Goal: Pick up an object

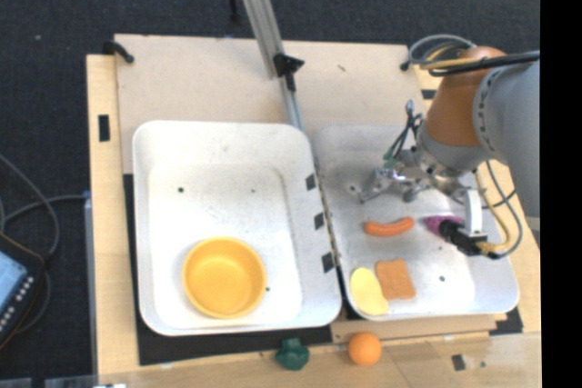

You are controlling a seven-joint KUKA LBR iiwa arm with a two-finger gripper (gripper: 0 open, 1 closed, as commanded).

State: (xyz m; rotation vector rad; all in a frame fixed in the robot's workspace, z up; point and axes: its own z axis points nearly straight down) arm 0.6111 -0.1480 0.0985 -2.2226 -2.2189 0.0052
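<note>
My gripper [377,187] reaches into the right bin [473,286] from the right, its metal fingers low over the bin floor near the middle. Just below it lies an orange sausage-shaped object [389,227]. A purple object [443,223] lies to the sausage's right, partly under the arm's black cable. Near the bin's front edge rest a brown bread-like slice [396,279] and a pale yellow piece [366,291]. Nothing shows between the fingers.
The left bin [173,159] holds a yellow bowl [225,276] at its front. On the bench in front of the bins lie an orange ball [365,348] and a small green object [292,353]. A metal pole [259,4] stands behind the bins.
</note>
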